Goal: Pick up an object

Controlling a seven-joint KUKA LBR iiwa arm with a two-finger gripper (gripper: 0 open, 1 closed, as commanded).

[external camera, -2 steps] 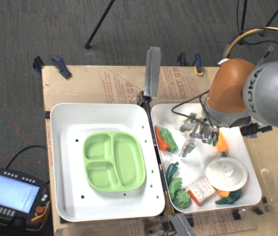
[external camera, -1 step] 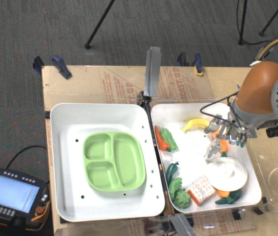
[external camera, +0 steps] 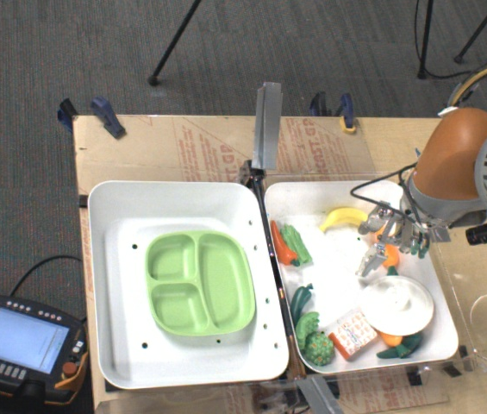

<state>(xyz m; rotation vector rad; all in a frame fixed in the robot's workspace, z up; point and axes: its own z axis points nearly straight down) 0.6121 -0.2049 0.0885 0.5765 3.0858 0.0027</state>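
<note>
gripper (external camera: 379, 253): over right bin (external camera: 340, 198), finger state can't tell
nearby: small orange item (external camera: 390, 254), banana (external camera: 345, 219), white plate (external camera: 398, 304)
left bin (external camera: 114, 231): green divided tray (external camera: 200, 283)

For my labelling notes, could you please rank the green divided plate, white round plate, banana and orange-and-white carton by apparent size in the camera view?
1. green divided plate
2. white round plate
3. banana and carton: too alike to rank.
</note>
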